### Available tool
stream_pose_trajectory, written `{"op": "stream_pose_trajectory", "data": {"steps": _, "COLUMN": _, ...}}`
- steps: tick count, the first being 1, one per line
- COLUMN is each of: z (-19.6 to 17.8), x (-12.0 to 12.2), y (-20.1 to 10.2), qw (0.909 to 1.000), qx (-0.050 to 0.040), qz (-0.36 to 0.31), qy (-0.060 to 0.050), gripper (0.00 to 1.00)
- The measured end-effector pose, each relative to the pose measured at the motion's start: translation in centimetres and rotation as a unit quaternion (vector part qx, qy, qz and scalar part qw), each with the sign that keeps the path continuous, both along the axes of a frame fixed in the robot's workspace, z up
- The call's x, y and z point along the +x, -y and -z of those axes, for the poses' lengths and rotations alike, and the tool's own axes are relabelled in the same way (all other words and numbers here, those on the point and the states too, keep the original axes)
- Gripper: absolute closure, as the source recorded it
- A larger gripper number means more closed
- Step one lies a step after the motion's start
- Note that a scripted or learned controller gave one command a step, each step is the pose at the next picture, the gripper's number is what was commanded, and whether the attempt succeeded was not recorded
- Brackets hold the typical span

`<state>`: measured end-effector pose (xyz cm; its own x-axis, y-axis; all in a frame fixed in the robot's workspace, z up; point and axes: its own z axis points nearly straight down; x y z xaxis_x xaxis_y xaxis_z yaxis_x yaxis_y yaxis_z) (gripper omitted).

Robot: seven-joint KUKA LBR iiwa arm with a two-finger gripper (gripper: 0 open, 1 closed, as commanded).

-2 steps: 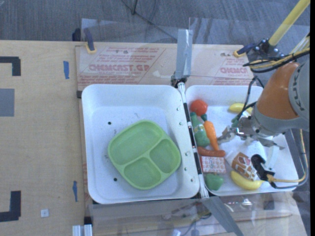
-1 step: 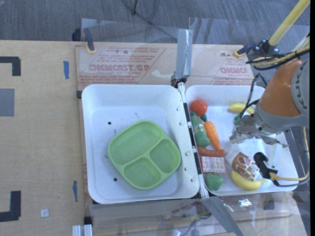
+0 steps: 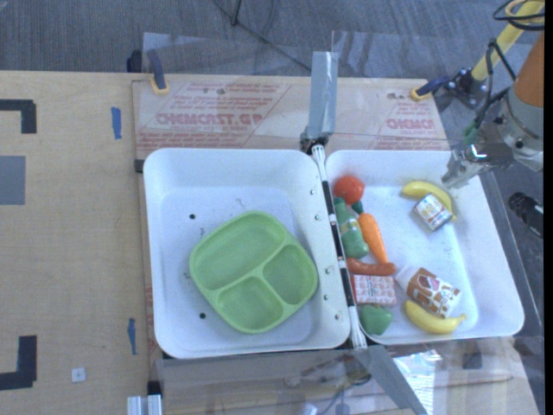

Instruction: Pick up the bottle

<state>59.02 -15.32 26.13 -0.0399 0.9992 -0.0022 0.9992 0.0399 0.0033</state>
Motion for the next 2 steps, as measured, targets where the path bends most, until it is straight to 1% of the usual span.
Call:
{"op": "stream_pose_trajectory", "data": {"steps": 1, "z": -10.7, "x": 0.8, "y": 2.0, "qw": 0.9985, "qx": 0.0001, "qz": 0.055, "qy": -0.001, "gripper": 1.0}}
{"op": "stream_pose_trajectory", "data": {"steps": 2, "z": -16.8, "x": 4.5, "y": -5.9, "qw": 0.9889, "qx": 0.0006, "qz": 0.149, "qy": -0.001, "gripper": 1.0}}
